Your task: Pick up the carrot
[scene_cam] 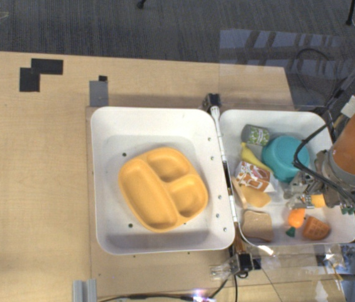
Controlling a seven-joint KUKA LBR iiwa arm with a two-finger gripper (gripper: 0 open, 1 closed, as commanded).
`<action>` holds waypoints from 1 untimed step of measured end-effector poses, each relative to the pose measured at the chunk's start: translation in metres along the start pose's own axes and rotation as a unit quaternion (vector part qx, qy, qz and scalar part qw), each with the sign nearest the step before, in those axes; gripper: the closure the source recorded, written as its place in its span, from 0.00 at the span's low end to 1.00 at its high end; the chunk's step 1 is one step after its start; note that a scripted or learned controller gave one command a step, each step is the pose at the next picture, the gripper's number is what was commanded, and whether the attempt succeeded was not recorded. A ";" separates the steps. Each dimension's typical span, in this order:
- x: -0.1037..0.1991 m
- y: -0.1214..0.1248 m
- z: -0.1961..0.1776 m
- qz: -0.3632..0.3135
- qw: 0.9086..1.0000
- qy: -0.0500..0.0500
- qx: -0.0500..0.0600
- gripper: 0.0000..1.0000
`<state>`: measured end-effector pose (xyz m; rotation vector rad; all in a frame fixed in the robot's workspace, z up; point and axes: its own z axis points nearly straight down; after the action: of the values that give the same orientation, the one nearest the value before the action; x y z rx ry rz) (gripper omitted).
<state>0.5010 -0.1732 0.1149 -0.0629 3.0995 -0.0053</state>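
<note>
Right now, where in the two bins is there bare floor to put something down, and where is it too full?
The left bin has bare floor all around the yellow tray, widest along its far and left walls. The right bin is crowded: the can, teal bowl, carton, bread and carrot lie close together, with the gripper over them. Only its far strip is bare.

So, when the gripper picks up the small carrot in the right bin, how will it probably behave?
The carrot looks like smooth toy plastic, so it is probably stiff and light, maybe slippery. Its rounded shape suggests it could roll or squirt aside if pinched off-centre. The gripper sits close above it, and an orange wedge lies beside it.
</note>
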 end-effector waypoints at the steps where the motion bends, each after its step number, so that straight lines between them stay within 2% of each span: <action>1: 0.000 0.000 0.000 0.000 1.000 0.000 0.000 0.00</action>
<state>0.5010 -0.1729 0.1146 -0.0617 3.0998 -0.0042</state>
